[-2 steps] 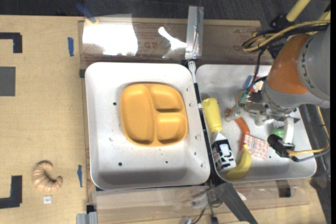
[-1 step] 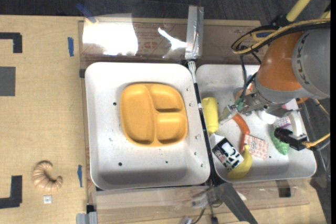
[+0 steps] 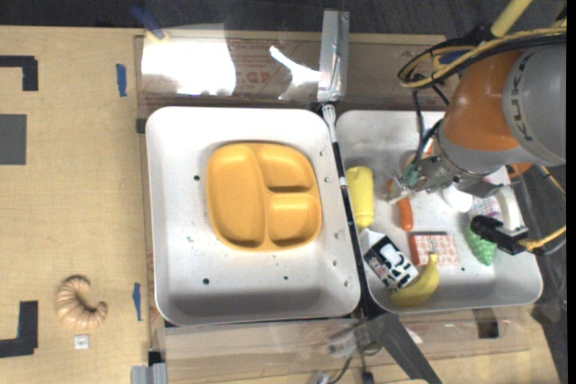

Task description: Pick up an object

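Glossy yellow plastic tray (image 3: 264,194), smooth white plastic bin (image 3: 175,193)

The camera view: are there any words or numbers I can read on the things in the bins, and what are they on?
None can be read.
Black and white box: bold markings, too blurred to make out.
Red and white packet: print too small.
Grey arm: dark letters on its casing, cut off and unclear.
Small tag on the bench: too tiny.

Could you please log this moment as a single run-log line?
arm: over right bin | gripper: above orange carrot, nothing visibly held | left bin: yellow divided tray
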### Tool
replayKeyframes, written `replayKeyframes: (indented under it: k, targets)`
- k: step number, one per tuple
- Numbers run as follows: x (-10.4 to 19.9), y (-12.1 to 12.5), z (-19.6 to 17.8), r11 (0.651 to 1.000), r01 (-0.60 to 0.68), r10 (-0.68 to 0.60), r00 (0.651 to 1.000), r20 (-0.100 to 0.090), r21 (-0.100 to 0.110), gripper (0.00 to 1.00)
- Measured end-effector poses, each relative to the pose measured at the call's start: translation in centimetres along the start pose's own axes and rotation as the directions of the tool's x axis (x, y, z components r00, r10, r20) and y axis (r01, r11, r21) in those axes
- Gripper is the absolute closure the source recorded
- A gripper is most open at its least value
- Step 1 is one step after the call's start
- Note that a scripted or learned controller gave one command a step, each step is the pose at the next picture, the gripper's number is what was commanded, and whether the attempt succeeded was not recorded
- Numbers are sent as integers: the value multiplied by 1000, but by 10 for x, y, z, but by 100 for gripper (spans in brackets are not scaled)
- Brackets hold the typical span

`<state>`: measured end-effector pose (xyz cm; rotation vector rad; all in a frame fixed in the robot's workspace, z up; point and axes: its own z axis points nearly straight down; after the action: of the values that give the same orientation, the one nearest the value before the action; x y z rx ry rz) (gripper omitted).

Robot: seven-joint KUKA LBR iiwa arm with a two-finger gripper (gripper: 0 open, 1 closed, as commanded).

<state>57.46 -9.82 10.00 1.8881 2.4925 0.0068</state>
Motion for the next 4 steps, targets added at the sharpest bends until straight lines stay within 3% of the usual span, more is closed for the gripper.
replayKeyframes:
  k: [1,2,3,4]
  targets:
    - [-2,-1,0,1000,-1,1,1000,3,1,0]
    - [-38,-9,5,971,-238,238,971,-17,10,0]
    - [-6,-6,11,946,325,-325,946,-7,2,0]
    - [-6,-3,-1,946,324,-324,946,-2,-5,100]
